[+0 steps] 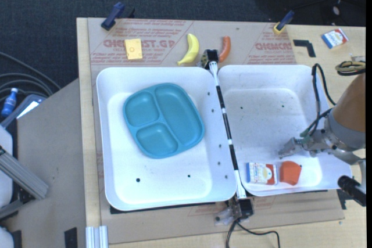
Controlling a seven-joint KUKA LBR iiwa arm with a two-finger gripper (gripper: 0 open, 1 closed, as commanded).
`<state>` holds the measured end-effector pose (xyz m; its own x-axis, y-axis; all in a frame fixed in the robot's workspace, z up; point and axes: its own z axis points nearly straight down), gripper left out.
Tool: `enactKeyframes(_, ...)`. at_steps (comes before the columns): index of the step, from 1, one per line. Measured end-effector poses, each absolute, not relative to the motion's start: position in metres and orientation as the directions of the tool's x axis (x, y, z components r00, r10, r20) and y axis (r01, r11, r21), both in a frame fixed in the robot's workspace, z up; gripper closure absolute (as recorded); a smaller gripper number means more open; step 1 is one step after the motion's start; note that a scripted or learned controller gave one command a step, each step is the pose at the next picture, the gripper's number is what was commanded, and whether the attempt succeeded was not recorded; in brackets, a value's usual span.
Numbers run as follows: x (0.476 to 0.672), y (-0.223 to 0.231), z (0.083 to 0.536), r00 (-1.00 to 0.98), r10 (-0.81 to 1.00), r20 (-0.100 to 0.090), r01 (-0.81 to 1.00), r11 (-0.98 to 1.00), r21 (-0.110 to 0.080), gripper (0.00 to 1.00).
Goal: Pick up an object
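In the right bin point(261, 99), near its front edge, lie a small white carton with red and blue print point(260, 173) and an orange-red block point(290, 173), side by side. My gripper point(292, 148) reaches in from the right and hangs just above and behind the orange-red block. Nothing shows in its grip. The grey arm with its orange band point(351, 110) covers the bin's right side.
The left bin point(116, 142) holds a blue divided plate point(163, 119). Behind the bins on the bench lie a yellow banana point(189, 49), an orange stick-shaped toy point(224, 48) and a yellow square tag point(133, 49). A black cable point(318, 87) runs over the right bin's far corner.
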<state>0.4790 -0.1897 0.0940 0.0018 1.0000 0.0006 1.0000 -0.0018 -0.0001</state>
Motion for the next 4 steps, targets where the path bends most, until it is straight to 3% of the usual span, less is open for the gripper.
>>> enactKeyframes(1,0.479,-0.190,0.104,0.002,1.000,0.000,1.000,-0.002,0.001,1.00)
enactKeyframes(2,0.479,-0.190,0.104,0.002,1.000,0.000,1.000,-0.002,0.001,0.00)
enactKeyframes(3,0.479,-0.131,0.084,-0.001,1.000,0.002,1.000,0.001,-0.003,0.00)
enactKeyframes(4,0.479,-0.131,0.094,0.002,1.000,0.001,1.000,-0.002,-0.001,1.00)
